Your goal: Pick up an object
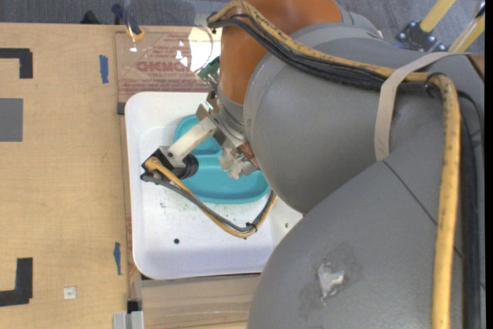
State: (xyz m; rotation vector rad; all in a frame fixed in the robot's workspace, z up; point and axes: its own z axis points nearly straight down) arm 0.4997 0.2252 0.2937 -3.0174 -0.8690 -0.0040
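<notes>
White bin [154, 243]: one teal dish [223, 189]. Gripper [233, 159] low over dish; grip state cannot be told, grey arm [347, 135] overhead.

Glossy white plastic bin [177, 252]; smooth teal plastic dish [223, 187]; matt wood bench [62, 166]; satin grey arm [331, 112].
</notes>
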